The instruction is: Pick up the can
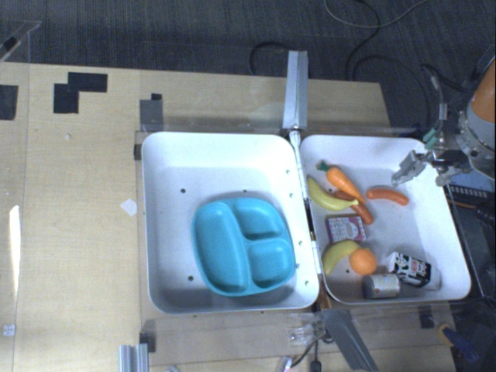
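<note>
The can (380, 286), a short grey cylinder lying on its side, rests in the right bin (453, 242) near that bin's front wall, just below an orange (362, 263) and just left of a black-and-white carton (409, 267). A yellow lemon-like fruit (339, 253) touches the orange on its left, and above them sits a small purple packet (345, 228). Farther back in the same bin lie a banana (327, 198), two carrots, the larger carrot (342, 180) crossing the banana's upper end, and a reddish sausage (387, 196) by itself toward the right. The end effector (425, 167) hangs over the bin's far right corner, well apart from the can and nearest the sausage; its two fingers stand apart, one light finger (405, 168) slanting down to the left, with nothing between them. The grey arm (474, 130) with its orange band enters from the right edge. The left bin (167, 208) holds a blue divided tray (244, 246) with three compartments, lying flat toward the front. Both bins sit side by side on the pale wooden desk (77, 208), which bears a few black marks at its far left.
</note>
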